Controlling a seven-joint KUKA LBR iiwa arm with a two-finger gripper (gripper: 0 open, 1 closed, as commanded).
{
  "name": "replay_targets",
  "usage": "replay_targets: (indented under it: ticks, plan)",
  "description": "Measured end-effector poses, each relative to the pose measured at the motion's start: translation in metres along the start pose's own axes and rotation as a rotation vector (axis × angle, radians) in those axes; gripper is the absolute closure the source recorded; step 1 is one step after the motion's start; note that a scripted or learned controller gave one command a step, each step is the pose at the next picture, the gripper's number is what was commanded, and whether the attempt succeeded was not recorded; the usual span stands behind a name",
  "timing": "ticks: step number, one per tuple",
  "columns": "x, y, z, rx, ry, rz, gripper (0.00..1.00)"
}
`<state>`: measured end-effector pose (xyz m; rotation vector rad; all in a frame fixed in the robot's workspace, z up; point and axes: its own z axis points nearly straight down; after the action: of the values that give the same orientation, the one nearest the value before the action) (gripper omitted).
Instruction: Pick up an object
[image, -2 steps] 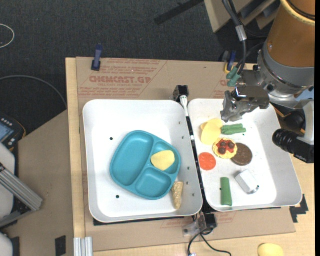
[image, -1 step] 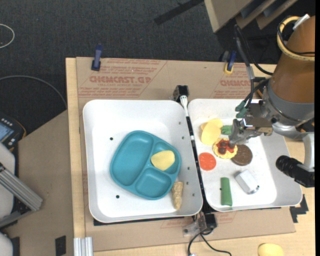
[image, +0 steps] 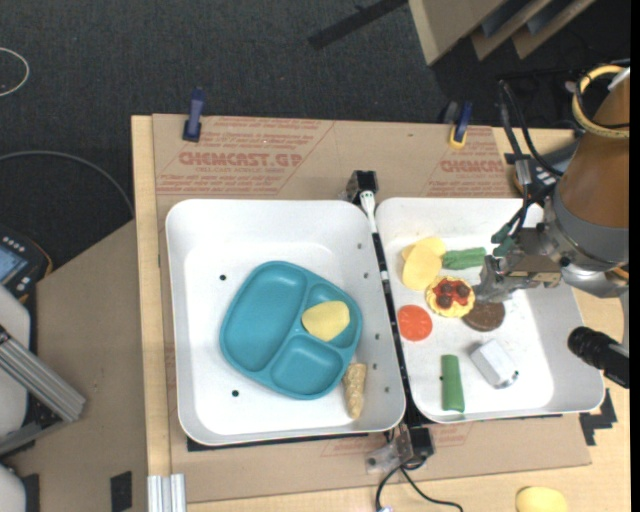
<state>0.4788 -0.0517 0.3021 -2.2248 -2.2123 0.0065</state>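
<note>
Pizza toy (image: 450, 296) sits mid right bin (image: 560, 385), touching the brown disc (image: 484, 317), with the gripper (image: 494, 284) low just beside it. Whether its jaws are parted, I cannot tell. Best bet: centre over one item, clear of neighbours, before closing.

Left bin (image: 190, 300) holds a blue plate (image: 265, 335). In the right bin (image: 530, 400), the gripper (image: 492, 285) hovers beside a pizza (image: 449, 296), at its 3 o'clock.

I see bright, even overhead light that washes the white bins (image: 190, 300) nearly featureless, with soft short shadows under the objects. Toward 12 o'clock the floor goes dim, and the arm (image: 600, 190) at 3 o'clock looks slightly soft.
</note>
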Motion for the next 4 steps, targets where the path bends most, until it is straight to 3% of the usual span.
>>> replay_targets:
  ticks: [1, 2, 3, 4]
  plan:
    - [-0.061, 0.001, -0.062, -0.013, -0.003, -0.001, 1.00]
    - [-0.059, 0.057, -0.243, -0.028, -0.006, -0.008, 1.00]
    - [-0.089, 0.009, -0.139, 0.004, 0.002, 0.000, 1.00]
    - [-0.103, 0.055, -0.012, 0.002, 0.002, -0.004, 1.00]
